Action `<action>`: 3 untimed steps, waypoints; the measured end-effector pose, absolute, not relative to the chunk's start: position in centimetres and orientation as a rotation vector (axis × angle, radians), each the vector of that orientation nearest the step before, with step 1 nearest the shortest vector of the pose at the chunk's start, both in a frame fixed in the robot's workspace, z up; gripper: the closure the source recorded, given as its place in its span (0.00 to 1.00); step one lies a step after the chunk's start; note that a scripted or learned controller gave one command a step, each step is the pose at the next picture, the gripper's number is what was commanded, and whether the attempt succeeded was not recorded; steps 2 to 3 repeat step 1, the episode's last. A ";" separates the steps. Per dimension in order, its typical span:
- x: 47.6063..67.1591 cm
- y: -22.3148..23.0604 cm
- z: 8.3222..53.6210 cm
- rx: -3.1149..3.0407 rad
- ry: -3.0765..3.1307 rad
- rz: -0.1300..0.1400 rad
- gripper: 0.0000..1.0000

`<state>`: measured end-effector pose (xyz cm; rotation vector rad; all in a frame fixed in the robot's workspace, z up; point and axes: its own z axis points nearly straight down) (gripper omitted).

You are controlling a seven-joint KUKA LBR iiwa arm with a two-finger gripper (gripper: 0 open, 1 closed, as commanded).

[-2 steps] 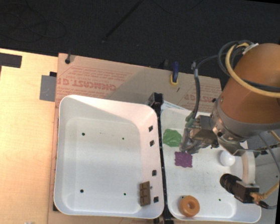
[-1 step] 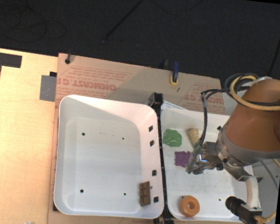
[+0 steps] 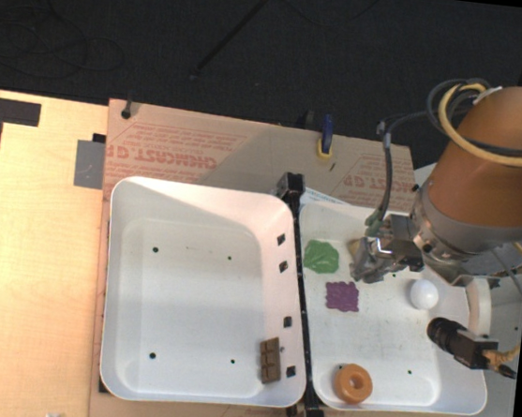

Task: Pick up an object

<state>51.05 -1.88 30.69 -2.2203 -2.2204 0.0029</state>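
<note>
As far as can be judged from the overhead view, not yet done: nothing lifted, nothing seen clamped in the pincer (image 3: 371,261). Take the purple piece (image 3: 343,296) in the right bin (image 3: 393,361) as reference for all positions below.

Far left of the purple piece and lower, in the left bin (image 3: 116,232), close to its right wall: note a brown block (image 3: 270,360), lying on the floor, well apart from the pincer.

Just up and left of the purple piece: note a green lump (image 3: 322,256), lying on the bin floor.

Just above the purple piece and slightly right: locate the pincer, low over the bin floor, between the green lump and a white ball (image 3: 423,293). Cannot tell whether wide or narrow; hidden among the wrist hardware. Treat as holding nothing, with no object visible in it.

Below the purple piece, near the front wall: note an orange ring (image 3: 353,382), lying flat.

Right of the purple piece and slightly higher: note the white ball, near the pincer but apart from it.

Further right and lower: note a dark cylinder (image 3: 453,338) at the bin's right rim; cannot tell whether loose or part of the rig.

Done, by judgement: approach into the right bin. Left to do: close on one object, probably the green lump or the purple piece as nearest, then raise clear of the floor and confirm the hold.
</note>
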 end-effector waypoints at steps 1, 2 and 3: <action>60.2 -2.8 34.3 -2.221 -2.229 -0.004 1.00; 60.2 -2.8 34.3 -2.221 -2.229 -0.004 1.00; 60.2 -2.8 34.3 -2.221 -2.229 -0.004 1.00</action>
